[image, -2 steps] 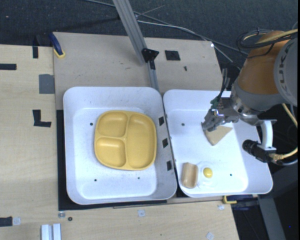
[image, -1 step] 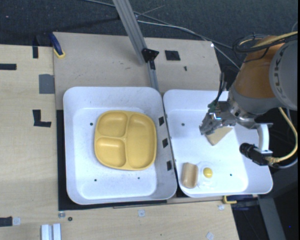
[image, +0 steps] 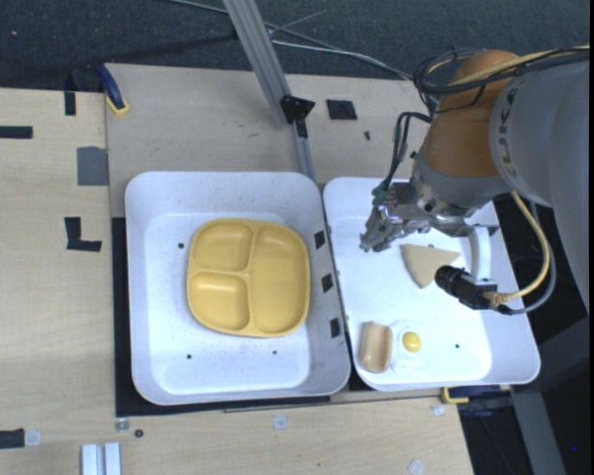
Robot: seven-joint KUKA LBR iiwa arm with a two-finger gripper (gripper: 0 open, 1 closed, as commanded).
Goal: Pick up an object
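- Camera view, one frame: two shallow white bins sit side by side on the bench, touching along their inner edges.
- Left bin: holds one yellow divided plate with three compartments, lying flat near the bin's middle. Nothing lies in the compartments.
- Right bin: holds three small candidate objects for the pick.
- Pale yellow wedge: upper middle of the right bin, point toward the near side.
- Tan bread-like roll: near-left corner of the right bin, just beside the bin's left wall.
- Toy fried egg: white with a yellow yolk, just right of the roll, touching or almost touching it; cannot tell which.
- Grey arm with its orange band reaches in over the right bin.
- Gripper: over the upper-left part of the right bin, just left of the wedge and apart from it, well apart from the roll and egg.
- Jaw state: cannot tell from this angle. No object is seen held.
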